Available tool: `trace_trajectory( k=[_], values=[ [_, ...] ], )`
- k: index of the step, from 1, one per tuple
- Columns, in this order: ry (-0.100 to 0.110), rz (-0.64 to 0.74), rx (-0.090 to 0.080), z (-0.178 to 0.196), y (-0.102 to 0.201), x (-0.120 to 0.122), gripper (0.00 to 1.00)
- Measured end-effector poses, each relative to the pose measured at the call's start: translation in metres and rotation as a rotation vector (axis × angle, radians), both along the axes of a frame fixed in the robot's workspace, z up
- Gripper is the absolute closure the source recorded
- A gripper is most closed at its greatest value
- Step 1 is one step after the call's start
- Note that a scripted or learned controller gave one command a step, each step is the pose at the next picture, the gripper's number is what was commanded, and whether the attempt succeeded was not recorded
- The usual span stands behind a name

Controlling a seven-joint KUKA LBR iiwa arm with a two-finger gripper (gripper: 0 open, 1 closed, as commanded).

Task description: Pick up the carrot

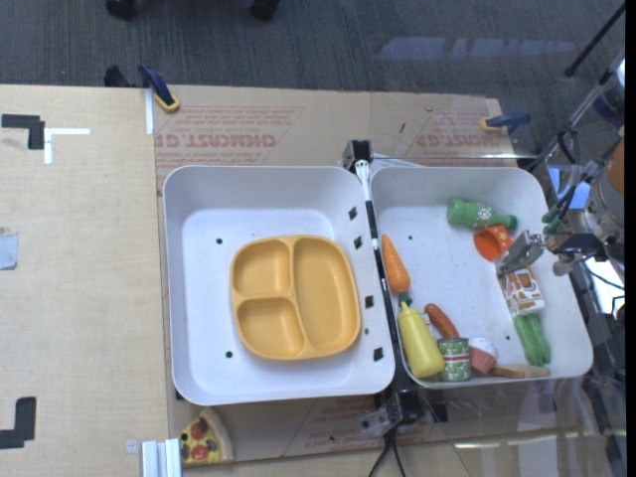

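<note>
The carrot (395, 264) is orange and tapered. It lies along the left wall of the right bin (442, 189), pointing toward the back. My gripper (521, 253) hangs over the right side of that bin, well to the right of the carrot, above a small printed packet (522, 292) and beside an orange cup-like piece (492, 241). Nothing is visibly held in it.
The right bin also holds a yellow bottle (418, 342), a red sausage (441, 319), a small can (454, 359), a green bottle (480, 214) and a green cucumber (534, 339). A yellow divided plate (295, 296) sits in the left bin (189, 266).
</note>
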State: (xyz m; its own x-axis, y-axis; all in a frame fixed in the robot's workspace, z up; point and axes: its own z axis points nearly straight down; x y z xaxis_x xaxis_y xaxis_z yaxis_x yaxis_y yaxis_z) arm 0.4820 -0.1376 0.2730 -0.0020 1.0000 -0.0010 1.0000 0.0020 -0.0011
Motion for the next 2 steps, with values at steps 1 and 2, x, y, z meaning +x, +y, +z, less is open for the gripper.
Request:
trace_trajectory(
  k=[1,2],
  values=[
    [0.002,-0.242,0.001,-0.082,0.076,0.036,0.00],
    [0.002,-0.315,0.000,-0.082,0.124,0.045,0.00]
  ],
)
